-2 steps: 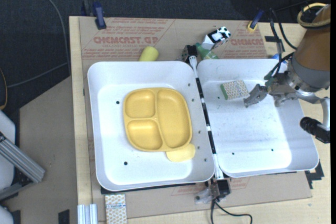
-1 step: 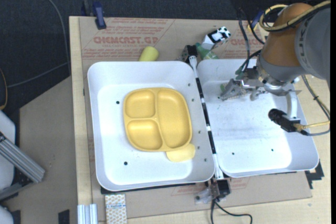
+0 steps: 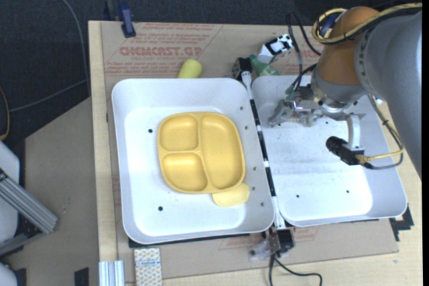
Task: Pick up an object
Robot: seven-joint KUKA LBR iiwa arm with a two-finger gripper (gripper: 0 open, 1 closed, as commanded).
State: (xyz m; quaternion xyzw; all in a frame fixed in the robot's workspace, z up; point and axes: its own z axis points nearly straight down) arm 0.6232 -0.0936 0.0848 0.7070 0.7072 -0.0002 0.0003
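Seemingly I am at the approach step: my tool (image 3: 299, 110) hangs over the right white bin (image 3: 335, 197), its opening beyond my telling, so next I must cross to the yellow divided plastic plate (image 3: 201, 151) in the left white bin (image 3: 134, 144).

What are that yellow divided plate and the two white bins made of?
The yellow plate looks like moulded plastic: uniform colour, soft sheen, rounded compartments. The left bin and right bin look like thin formed plastic, matte white with rolled rims; likely, not certain.
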